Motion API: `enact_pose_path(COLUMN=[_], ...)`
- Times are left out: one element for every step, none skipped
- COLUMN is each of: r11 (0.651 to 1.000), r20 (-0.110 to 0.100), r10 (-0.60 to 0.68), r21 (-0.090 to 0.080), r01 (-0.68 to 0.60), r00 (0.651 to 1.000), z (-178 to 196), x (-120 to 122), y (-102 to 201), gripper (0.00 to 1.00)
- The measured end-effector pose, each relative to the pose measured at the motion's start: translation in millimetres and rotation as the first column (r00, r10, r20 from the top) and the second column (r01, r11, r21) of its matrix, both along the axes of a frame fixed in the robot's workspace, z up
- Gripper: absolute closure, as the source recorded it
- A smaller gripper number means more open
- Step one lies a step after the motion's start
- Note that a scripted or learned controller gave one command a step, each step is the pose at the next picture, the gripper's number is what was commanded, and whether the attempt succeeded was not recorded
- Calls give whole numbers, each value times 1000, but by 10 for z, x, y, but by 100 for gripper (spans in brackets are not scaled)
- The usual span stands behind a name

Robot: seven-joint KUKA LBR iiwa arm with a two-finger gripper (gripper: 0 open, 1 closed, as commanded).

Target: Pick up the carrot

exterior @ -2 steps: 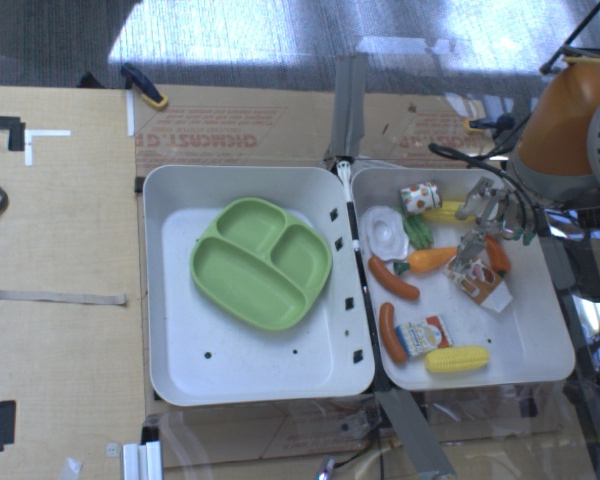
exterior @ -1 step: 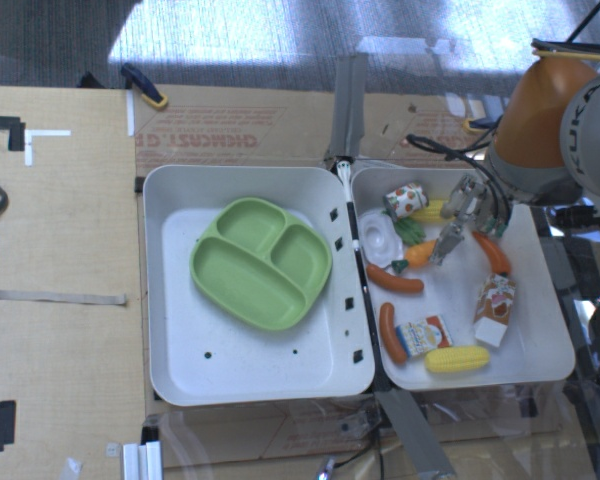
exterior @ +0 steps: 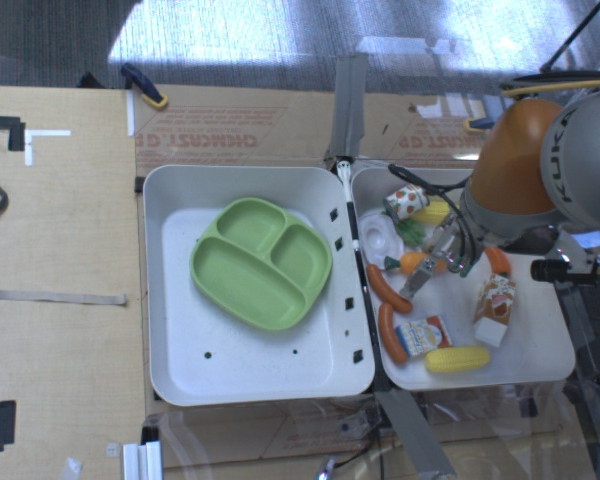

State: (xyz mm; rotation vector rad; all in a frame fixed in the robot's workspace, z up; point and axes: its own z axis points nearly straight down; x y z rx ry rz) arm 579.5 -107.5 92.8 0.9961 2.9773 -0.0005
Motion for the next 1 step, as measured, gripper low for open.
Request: enact_pose_path(r11=[1000], r20=[4], r10=[4], r21=[-2], r01=[-4], r00=[1000], z=[100], x=[16], y=[4], gripper=[100])
